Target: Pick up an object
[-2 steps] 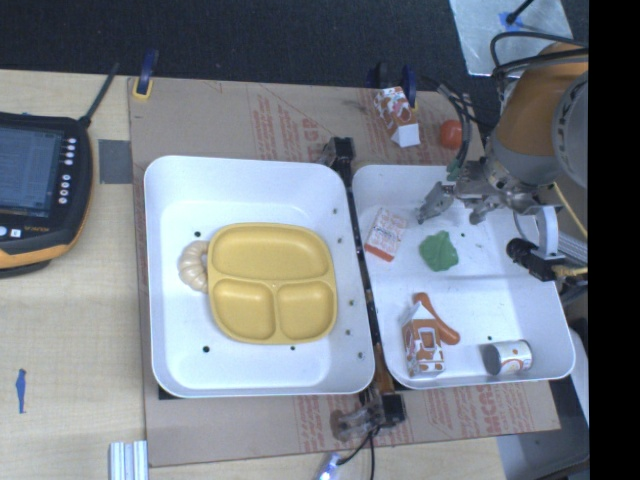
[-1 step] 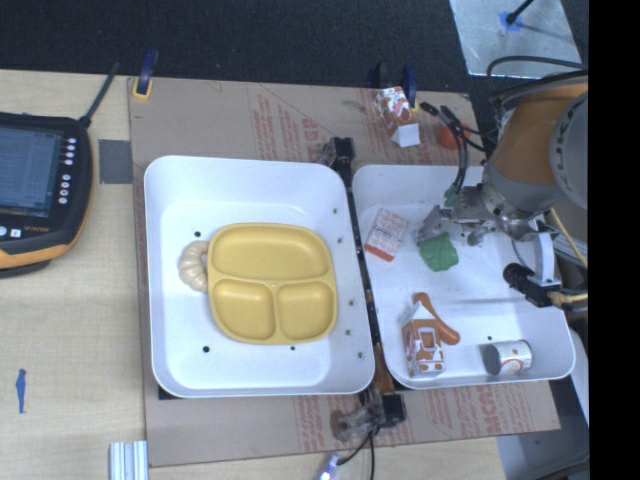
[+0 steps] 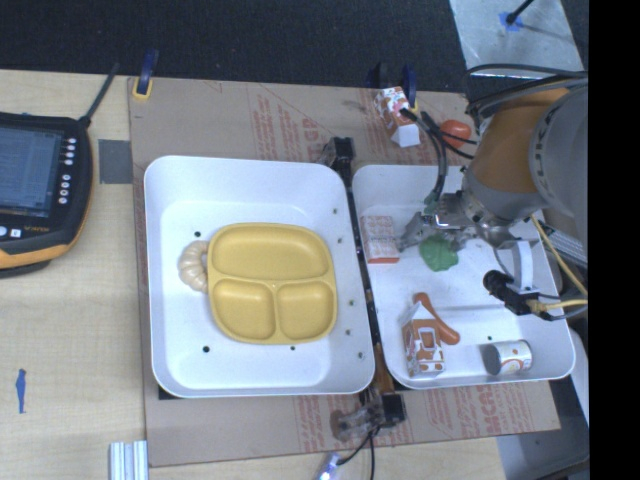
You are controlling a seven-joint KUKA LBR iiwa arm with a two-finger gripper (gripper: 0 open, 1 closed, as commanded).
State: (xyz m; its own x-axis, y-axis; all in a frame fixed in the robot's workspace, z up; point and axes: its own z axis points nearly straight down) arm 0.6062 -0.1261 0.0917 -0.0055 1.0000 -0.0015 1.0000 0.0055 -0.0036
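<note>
In the right bin [image 3: 560, 368] my gripper [image 3: 432, 230] hangs low at the back, right over a green object [image 3: 439, 256] that pokes out beneath it. A pink and white packet [image 3: 380, 238] lies just to the gripper's left, against the bin wall. Nearer the front lie an orange sausage-like piece [image 3: 440, 322], a small house-shaped carton [image 3: 423, 346] and a silver can [image 3: 508, 358] on its side. The arm's grey and orange wrist [image 3: 520, 158] hides the bin's back right corner.
The left bin [image 3: 170, 198] holds a yellow divided plate [image 3: 272, 281] with a beige bread-like item [image 3: 192, 265] tucked at its left edge. A tablet [image 3: 35, 183] sits on the bench at far left. Small clutter [image 3: 397, 108] lies behind the right bin.
</note>
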